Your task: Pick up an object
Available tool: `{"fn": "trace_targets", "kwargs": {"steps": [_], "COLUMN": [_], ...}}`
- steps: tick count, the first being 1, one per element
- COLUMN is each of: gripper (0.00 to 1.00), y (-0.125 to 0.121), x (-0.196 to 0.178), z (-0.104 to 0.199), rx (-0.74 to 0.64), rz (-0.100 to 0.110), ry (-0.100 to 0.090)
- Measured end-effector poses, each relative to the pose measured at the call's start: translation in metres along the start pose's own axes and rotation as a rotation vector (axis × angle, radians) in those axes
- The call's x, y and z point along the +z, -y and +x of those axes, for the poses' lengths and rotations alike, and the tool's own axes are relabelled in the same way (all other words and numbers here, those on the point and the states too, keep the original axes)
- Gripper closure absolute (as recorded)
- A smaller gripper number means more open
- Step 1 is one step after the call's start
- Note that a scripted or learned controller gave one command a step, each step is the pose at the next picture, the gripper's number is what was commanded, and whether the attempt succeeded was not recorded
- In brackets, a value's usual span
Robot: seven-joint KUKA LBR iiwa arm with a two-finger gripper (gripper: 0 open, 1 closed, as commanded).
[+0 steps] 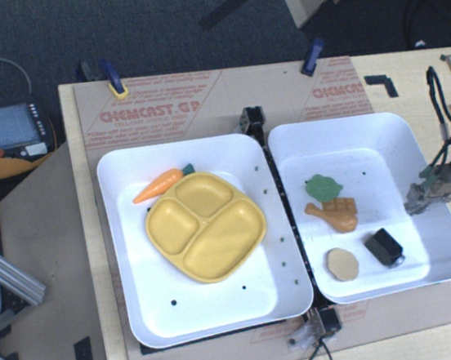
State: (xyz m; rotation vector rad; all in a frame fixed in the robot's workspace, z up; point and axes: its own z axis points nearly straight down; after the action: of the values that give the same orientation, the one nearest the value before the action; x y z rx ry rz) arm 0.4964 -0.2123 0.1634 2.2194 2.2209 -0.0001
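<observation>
The hand [419,197] is hovering over the right rim of the right-hand bin [383,125], and from where I'm standing I cannot tell how it is set, though nothing is showing in its grasp. The nearest pickable thing, a small black block [383,246], is lying just beside the hand, below and to its left, its long axis running slantwise toward the bin's near right corner. Farther left of the hand are sitting a tan disc [343,264], a toy drumstick [334,215] and a green toy vegetable [323,187].
</observation>
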Motion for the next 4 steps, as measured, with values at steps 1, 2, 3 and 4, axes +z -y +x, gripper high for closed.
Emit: {"fn": "trace_targets", "kwargs": {"steps": [1,2,3,4], "gripper": [1.00,1.00,1.00,1.00], "y": [-0.002,-0.001,-0.013,-0.021], "x": [-0.054,-0.061,-0.065,-0.054], "z": [-0.001,0.054,0.099,0.148], "rx": [-0.001,-0.006,-0.006,-0.005], "rz": [-0.006,0.001,-0.001,0.004], "ry": [0.003,-0.004,-0.002,-0.004]}}
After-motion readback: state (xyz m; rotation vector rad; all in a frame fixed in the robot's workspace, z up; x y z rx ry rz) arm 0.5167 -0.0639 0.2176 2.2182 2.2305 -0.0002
